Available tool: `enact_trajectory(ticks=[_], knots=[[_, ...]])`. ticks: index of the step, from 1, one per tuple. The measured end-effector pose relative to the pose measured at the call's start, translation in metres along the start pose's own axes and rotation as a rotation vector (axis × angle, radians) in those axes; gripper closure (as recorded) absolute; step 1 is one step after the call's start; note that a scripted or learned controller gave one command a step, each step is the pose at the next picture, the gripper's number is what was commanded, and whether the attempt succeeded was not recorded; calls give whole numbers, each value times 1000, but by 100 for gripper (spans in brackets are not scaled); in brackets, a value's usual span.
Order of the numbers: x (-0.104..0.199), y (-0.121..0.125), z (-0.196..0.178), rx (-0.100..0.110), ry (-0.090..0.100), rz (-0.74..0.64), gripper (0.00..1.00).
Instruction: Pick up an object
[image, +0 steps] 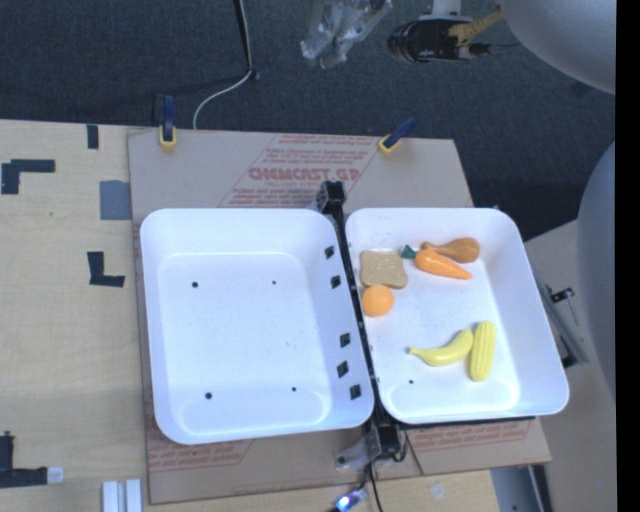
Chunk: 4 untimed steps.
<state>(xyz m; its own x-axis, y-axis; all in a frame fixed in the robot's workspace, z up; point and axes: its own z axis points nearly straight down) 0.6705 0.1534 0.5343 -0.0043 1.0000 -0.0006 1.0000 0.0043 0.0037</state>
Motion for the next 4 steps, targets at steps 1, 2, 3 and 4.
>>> enact_trajectory(ticks=[1, 2, 3, 4], knots=[[60, -2, 0, 4, 1, -2, 100], [58, -2, -10, 4, -1, 0, 100], [59, -2, -20, 5, -2, -3, 100], [61, -3, -29, 5, -3, -6, 100]])
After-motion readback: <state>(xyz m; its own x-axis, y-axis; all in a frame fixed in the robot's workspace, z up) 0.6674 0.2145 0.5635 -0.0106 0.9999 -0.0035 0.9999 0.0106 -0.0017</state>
